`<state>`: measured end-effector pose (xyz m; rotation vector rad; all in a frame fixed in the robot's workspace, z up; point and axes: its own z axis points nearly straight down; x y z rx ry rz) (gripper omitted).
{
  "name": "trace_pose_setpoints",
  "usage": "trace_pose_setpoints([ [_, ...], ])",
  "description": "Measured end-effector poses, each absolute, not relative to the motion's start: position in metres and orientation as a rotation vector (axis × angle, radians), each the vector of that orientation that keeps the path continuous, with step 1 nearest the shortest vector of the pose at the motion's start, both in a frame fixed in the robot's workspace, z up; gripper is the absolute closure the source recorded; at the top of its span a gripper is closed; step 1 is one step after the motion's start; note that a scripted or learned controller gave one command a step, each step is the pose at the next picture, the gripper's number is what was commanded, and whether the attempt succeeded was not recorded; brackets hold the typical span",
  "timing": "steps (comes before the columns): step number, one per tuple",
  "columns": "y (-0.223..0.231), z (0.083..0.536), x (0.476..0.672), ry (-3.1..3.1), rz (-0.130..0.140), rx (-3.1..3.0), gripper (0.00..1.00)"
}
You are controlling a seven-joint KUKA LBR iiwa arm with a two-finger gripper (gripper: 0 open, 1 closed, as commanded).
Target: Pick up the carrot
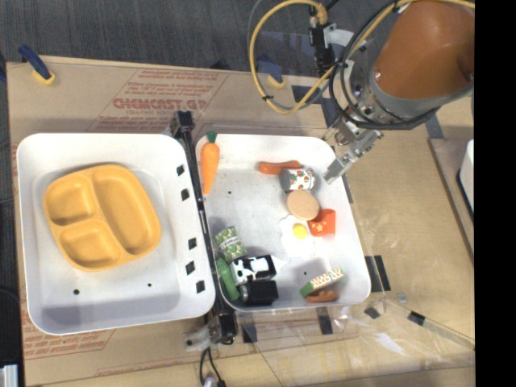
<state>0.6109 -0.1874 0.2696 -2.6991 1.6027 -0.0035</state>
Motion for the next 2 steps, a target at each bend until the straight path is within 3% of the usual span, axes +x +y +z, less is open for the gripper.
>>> trace_pose_setpoints([
  [1, -0.167, 0.266, 0.637, 1.869, -0.002, -2.522, 1.00],
  [2, -0.180, 0.358, 0.614, 1.646, -0.011, -2.673, 1.00],
])
